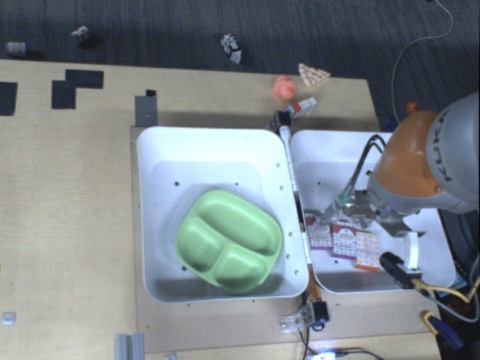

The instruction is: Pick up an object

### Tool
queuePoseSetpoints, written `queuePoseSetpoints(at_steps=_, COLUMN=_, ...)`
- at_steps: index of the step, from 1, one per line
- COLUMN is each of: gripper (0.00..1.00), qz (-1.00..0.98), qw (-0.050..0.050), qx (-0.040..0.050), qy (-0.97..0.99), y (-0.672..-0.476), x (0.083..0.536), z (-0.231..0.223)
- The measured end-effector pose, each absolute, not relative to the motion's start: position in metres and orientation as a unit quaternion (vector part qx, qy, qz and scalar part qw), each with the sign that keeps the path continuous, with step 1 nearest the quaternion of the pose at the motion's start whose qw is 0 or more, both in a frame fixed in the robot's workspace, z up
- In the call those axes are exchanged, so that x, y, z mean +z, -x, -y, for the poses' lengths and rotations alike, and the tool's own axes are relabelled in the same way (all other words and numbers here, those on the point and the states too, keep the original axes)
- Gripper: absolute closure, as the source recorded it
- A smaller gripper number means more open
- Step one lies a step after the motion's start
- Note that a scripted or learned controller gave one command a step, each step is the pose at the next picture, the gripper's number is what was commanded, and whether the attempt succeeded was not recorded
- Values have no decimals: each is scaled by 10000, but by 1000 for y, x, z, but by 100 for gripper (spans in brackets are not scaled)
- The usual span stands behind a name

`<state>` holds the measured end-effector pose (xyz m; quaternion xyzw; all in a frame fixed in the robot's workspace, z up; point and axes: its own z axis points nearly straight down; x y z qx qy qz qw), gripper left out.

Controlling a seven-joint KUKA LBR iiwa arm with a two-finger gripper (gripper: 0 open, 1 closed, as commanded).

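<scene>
A grey KUKA arm with an orange band reaches from the right into the right-hand bin [330, 152], its gripper [346, 210] low over a flat printed packet [343, 241] that lies on the bin floor near the dividing wall. Whether the gripper is spread or pressed together cannot be told from this slanted overhead view; the wrist and its cabling hide the tips, and nothing can be seen held between them.

The packet, white with red markings, lies flat near the bin's front edge, partly under the wrist. It looks thin, light and probably flexible, like a card or foil sachet. Lying flush on smooth plastic, it gives little to pinch; an exposed edge or a raised corner looks the best place to take hold, and it may slide or buckle instead of lifting.

In the left-hand bin [161, 156] sits a pale green divided tray [229, 238], rigid-looking, light and smooth, with a raised rim that would suit a pinch across its lip.

On the wooden surface [67, 223] beyond the bins rest a pink ball [284, 87] and a wedge-shaped toy [313, 74].
</scene>
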<state>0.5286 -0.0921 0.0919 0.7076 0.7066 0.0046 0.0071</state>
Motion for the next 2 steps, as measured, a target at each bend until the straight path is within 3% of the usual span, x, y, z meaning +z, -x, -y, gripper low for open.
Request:
queuePoseSetpoints(at_steps=1, gripper=100, qz=-7075, qw=93, qx=61, qy=-7067, y=-532, x=104, z=93)
queuePoseSetpoints(at_steps=2, gripper=100, qz=-7087, qw=11, qx=18, qy=-7055, y=-494, x=185, z=32)
